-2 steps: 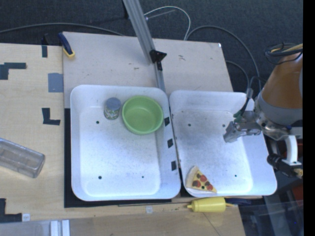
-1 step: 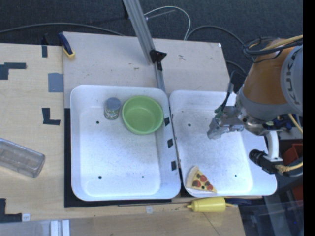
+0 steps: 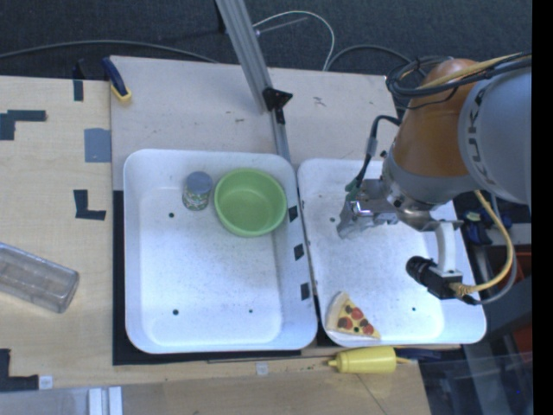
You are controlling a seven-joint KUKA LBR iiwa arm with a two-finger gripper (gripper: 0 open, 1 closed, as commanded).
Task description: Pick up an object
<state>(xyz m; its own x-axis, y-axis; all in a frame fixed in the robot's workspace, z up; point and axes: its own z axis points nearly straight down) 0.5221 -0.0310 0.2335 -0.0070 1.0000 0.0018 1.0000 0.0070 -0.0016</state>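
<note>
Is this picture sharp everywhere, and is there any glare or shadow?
Camera view: even, soft light; the white bins look bright, nearly washed out. The gripper is a little blurred; the green bowl and pizza slice are clearer, with faint shadows.

my own wrist and arm [image 3: 458, 137] cover the upper right part of the right bin [image 3: 389, 318]. my gripper [image 3: 352, 219] is too small and blurred to read. the clear plastic container [image 3: 34, 277] at the left runs off the frame's edge.
</note>
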